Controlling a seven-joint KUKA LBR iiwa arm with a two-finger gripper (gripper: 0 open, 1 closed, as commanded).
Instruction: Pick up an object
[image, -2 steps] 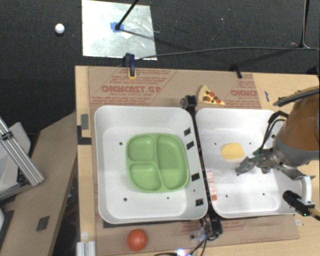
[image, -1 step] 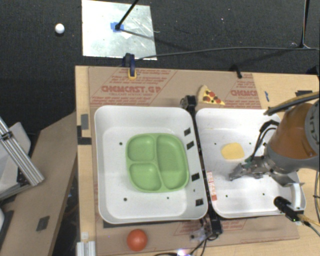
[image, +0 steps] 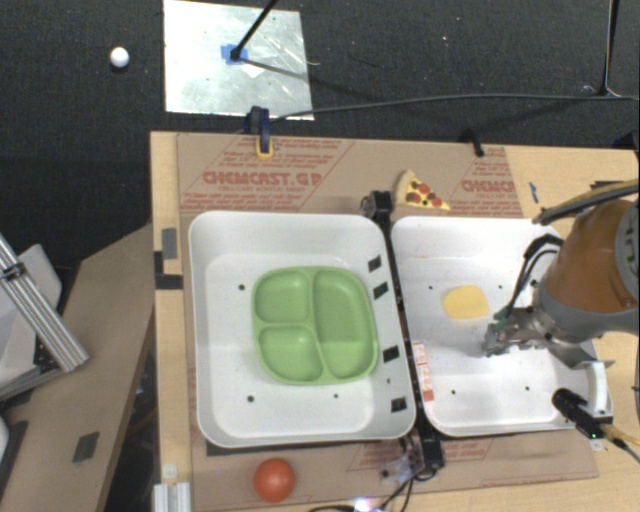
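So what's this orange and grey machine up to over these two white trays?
It is a robot arm meant to pick something up. Its hand is down low in the right bin, just beside a flat yellow piece, with nothing visibly held. The left bin holds a green divided plate. A toy pizza slice lies on the board behind the bins, and a red ball sits in front of them.
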